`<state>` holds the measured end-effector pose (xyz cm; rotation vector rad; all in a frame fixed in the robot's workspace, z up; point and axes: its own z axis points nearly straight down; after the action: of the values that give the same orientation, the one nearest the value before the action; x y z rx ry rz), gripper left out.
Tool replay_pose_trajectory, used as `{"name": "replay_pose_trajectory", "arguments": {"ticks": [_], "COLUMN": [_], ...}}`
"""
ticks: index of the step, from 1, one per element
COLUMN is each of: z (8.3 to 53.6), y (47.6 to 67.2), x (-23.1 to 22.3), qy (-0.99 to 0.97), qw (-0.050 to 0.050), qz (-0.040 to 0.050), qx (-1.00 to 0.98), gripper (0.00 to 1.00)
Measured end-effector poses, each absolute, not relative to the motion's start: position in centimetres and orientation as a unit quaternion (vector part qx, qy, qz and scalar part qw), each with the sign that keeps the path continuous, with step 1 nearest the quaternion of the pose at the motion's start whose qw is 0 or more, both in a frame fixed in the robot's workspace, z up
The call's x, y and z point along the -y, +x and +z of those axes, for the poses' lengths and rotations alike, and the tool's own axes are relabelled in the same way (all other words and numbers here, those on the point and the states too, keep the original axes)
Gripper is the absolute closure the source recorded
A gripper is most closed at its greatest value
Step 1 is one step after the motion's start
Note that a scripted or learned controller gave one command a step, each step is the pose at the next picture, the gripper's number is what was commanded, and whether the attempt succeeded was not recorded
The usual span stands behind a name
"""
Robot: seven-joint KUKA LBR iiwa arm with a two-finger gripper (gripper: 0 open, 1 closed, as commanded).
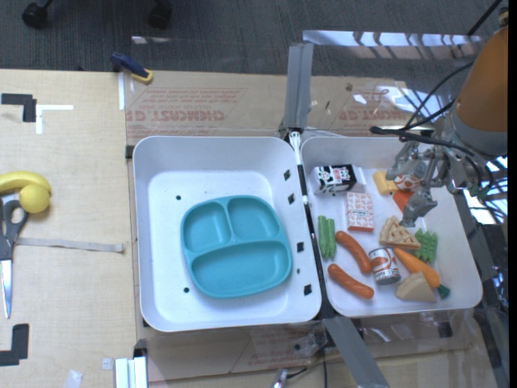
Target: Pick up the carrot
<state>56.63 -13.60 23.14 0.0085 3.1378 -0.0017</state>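
The carrot (418, 267) is orange with a green tip and lies slanted in the front right part of the right bin (464, 241). It sits between a small tin can (384, 265) and a beige wedge (416, 289). My gripper (410, 187) hangs over the back right of that bin, well behind the carrot and above a cracker-like triangle (397, 234). It is open, and I see nothing held between its fingers. Small orange and red pieces (384, 186) lie under it.
The right bin also holds two sausages (353, 250), a green pod (326, 238), a black-and-white carton (334, 178), a pink wafer (359, 212) and a leafy green piece (426, 245). A teal divided plate (236, 246) lies in the left bin (153, 217). On the bench at left are a banana (24, 191) and scissors (6, 241).
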Motion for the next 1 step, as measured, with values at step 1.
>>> {"name": "replay_pose_trajectory", "arguments": {"ticks": [1], "z": [9.3], "y": [53.93], "x": [20.01], "qy": [0.012], "qw": [0.002], "qz": [-0.0006], "qx": [-1.0], "gripper": [0.0]}}
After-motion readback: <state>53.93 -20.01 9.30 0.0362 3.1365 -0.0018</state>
